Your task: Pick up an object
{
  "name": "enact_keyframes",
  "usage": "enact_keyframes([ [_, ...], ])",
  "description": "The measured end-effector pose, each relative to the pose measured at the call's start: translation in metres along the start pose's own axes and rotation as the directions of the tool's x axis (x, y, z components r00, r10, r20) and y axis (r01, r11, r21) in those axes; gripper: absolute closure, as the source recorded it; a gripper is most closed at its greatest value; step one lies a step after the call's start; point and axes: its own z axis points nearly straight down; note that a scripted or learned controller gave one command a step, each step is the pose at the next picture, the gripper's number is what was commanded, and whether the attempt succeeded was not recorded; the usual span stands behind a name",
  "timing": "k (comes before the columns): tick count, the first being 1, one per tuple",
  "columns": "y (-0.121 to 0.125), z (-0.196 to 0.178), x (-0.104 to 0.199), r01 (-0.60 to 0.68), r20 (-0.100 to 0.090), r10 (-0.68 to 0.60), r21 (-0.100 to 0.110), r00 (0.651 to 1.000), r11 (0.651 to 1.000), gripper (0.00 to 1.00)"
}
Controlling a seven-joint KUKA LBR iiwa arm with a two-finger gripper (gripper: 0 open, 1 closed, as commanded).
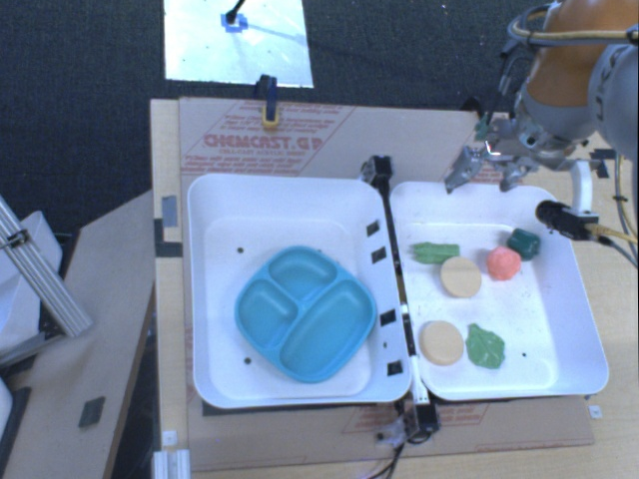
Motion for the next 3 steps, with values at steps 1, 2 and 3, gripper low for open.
enact_keyframes([
  [1, -0.001, 0.053, 0.01, 0.003, -0.001, -0.003, 0.0, 1.0, 1.0, 0.0],
  [2, -0.001, 0.115, 0.009, 0.001, 0.0, -0.001, 0.002, 1.0, 1.0, 0.0],
  [3, 0.001, 0.1, 0.009, 0.002, 0.0, -0.002, -0.005, 1.0, 1.0, 1.0],
])
